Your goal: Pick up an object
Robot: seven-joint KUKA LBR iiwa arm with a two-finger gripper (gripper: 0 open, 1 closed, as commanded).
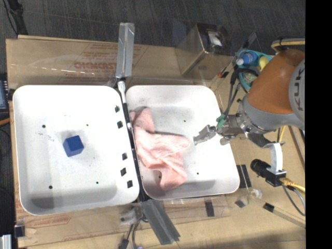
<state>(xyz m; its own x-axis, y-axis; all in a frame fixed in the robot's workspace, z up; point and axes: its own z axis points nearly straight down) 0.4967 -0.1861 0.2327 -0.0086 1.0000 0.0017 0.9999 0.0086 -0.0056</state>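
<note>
Cardboard-covered bench [62, 56] carries everything we see: two shallow white bins side by side, with the grey and orange arm [275, 95] reaching in from the right. Left bin [31, 154] holds a small blue cube [73, 145], sitting alone and well apart from the walls. Right bin [207, 102] holds a crumpled pink cloth [158, 149], heaped against the bin's left wall and running from near its top to near its bottom. We judge the cloth the likelier target, since the gripper [203, 135] hovers over this bin, just beside the cloth's right edge. Its fingers look slightly apart with nothing between them, though the slanted view is too small for us to be sure. The cloth should handle as light, soft and limp (it will sag and drape rather than hold a shape), so we would pinch a raised fold or ridge near the middle of the heap, where there is thickness to bite; a flat edge may slip out. The cube would be stiff and light, and easy to take across two flat faces. Little stands in the way: the divider [123, 139] between the bins, with its small black clips, crowds the cloth's left side, so an approach from the right is freer.
</note>
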